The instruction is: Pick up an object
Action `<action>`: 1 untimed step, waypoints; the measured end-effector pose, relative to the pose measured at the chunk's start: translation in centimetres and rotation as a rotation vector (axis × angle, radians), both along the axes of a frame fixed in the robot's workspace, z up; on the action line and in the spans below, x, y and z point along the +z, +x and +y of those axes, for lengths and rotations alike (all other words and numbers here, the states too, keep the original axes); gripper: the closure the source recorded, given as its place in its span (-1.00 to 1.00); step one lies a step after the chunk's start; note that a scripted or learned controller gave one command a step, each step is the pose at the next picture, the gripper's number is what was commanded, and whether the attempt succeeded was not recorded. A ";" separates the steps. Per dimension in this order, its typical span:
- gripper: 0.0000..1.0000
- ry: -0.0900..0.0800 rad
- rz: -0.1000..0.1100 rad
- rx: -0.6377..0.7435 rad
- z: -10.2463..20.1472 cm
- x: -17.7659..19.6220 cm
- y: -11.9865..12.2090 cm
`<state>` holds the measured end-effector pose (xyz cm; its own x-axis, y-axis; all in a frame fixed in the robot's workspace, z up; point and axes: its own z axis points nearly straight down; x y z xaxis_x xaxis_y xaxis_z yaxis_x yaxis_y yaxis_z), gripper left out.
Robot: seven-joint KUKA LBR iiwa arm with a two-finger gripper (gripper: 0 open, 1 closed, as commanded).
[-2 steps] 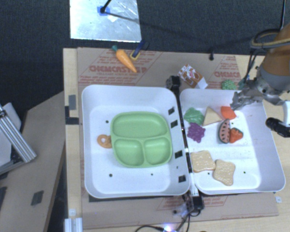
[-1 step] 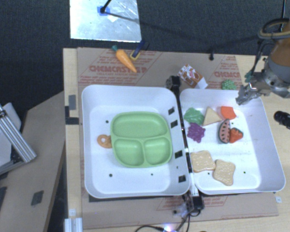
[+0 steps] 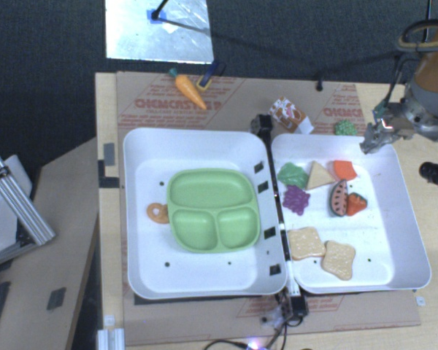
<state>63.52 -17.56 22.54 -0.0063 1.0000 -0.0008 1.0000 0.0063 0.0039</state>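
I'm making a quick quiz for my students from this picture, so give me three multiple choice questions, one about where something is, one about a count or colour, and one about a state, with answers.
1. Where is the green divided plate?
A. in the left bin
B. in the right bin
C. on the bench outside the bins

2. How many toast slices lie in the right bin?
A. one
B. two
C. four

3. Where is the tool relative to the food?
A. clamped on the purple grapes
B. over the right bin's far right corner, apart from the food
C. resting on the green plate

Answers:
1 A, the plate sits inside the left bin, beside a small pretzel.
2 B, one toast slice and another lie side by side at the near end.
3 B, the tool is at the bin's far right corner, with the grapes well away from it.
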 end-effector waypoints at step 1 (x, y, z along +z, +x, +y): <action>1.00 0.002 0.003 0.003 5.9 -0.9 -0.5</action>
<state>63.02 -11.70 21.66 -0.0091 1.0000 0.0012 1.0000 0.0091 0.0005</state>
